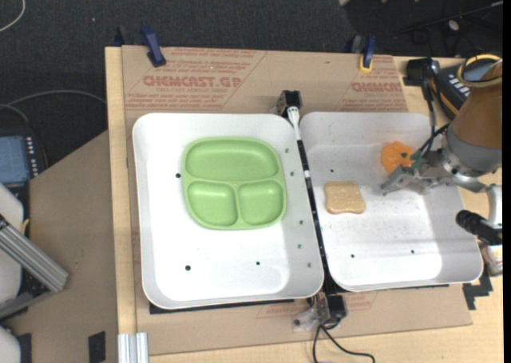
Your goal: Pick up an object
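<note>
In the right bin (399, 266) lie two objects: a tan, toast-like slice (344, 198) near the bin's left side and a small orange object (392, 155) farther back. My gripper (399, 175) hangs low over the bin's middle right, reaching in from the right. It stands open, with one finger pointing toward the slice and the other beside the orange object's right edge. Nothing sits between the fingers. The slice lies a short way left of the gripper.
The left bin (160, 218) holds a green divided plate (234, 182). The grey and orange arm (479, 126) covers the right bin's far right corner. Clamps and cables sit along the bench's back edge.
</note>
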Tool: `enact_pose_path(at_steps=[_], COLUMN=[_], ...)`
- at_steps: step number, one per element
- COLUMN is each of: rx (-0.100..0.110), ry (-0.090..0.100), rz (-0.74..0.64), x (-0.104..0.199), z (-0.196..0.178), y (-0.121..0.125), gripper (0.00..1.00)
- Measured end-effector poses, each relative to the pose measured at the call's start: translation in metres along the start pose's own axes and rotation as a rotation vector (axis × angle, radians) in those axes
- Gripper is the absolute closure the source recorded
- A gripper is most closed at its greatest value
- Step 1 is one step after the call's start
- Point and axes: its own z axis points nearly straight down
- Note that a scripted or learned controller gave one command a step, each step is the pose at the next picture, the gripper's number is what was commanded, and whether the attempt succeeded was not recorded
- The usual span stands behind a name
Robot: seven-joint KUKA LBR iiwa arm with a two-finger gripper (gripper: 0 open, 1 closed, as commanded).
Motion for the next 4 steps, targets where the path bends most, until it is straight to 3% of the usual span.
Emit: enact_pose_path(at_steps=[1,2,3,4], rx=[0.003,0.004,-0.002,0.012], ry=[0.003,0.003,-0.002,-0.009], rz=[0.003,0.004,0.003,0.002], x=[-0.002,-0.002,-0.003,0.087], z=[0.000,0.000,-0.012,0.000], y=[0.048,0.071,0.072,0.092], gripper=[0.00,0.00,1.00,1.00])
